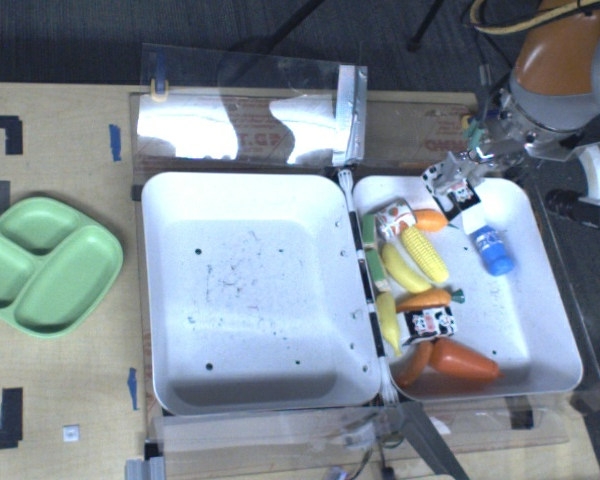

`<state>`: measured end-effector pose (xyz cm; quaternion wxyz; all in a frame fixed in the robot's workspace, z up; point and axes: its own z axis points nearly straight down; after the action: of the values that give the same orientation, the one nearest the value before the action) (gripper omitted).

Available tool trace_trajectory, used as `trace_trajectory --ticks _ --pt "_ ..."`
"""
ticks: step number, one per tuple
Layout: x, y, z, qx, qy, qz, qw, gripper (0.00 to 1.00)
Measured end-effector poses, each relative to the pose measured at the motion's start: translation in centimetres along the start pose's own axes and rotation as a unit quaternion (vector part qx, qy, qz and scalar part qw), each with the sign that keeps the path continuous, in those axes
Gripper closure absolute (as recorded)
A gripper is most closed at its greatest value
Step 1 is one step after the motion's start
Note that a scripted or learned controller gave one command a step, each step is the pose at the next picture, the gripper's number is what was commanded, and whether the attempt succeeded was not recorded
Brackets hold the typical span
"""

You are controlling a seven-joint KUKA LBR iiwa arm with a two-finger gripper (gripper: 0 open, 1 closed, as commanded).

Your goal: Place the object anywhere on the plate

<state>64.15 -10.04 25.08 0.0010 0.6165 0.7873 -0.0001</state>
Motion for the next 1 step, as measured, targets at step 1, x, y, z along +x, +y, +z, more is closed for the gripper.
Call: trace_trajectory --ticks 1 --pt "7.57 -0.08 6.61 0.000 0.001 0.004 1.0000 1.00"
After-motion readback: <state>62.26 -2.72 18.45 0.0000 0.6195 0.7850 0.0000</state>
